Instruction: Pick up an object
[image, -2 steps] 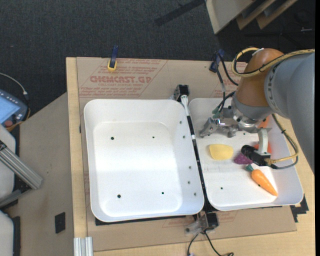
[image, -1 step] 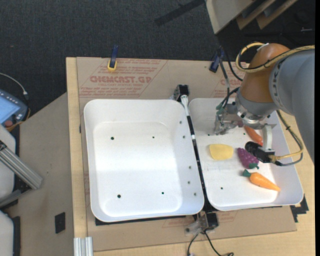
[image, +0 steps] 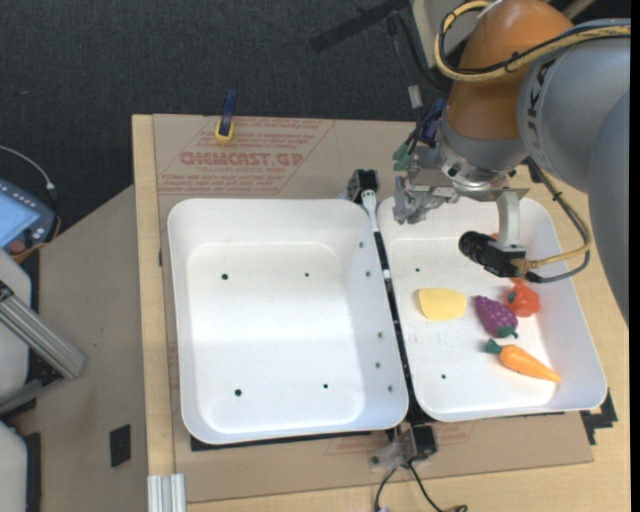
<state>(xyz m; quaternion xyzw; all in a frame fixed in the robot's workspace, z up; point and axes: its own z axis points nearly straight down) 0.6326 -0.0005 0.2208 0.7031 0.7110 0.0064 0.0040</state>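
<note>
Since the jaws (image: 412, 205) hang over the right bin's (image: 440, 395) far-left corner, grip state unclear to me, I'd swing toward the near-right side and drop square on the lemon (image: 442, 304).

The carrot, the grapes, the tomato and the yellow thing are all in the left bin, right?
Not quite. The camera view shows the carrot, grapes, tomato and yellow thing all in the right bin, not the left bin.

Dark carpeted floor (image: 90, 60) around a brown cardboard-topped bench (image: 260, 155), evenly lit.
</note>
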